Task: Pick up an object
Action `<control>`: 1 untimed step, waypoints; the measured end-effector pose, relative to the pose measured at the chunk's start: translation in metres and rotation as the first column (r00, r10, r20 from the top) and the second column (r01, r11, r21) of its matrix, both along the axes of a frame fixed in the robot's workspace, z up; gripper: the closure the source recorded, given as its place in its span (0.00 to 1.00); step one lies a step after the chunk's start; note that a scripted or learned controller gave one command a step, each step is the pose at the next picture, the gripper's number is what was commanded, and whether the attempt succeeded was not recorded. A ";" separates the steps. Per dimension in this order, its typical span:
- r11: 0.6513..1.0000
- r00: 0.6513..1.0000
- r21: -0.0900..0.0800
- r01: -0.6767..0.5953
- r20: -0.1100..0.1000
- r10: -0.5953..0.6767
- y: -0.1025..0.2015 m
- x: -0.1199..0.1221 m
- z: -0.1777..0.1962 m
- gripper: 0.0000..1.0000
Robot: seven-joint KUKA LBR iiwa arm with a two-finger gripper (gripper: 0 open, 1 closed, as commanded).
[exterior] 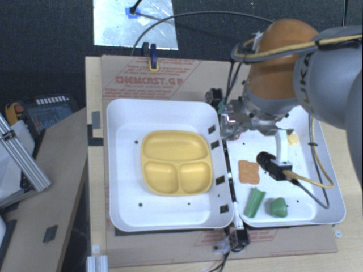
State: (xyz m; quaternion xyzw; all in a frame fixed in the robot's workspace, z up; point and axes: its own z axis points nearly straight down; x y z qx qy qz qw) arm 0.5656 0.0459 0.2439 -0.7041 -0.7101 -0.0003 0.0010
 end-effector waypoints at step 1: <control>1.000 1.000 0.000 -0.001 -0.002 0.001 0.051 -0.029 -0.014 1.00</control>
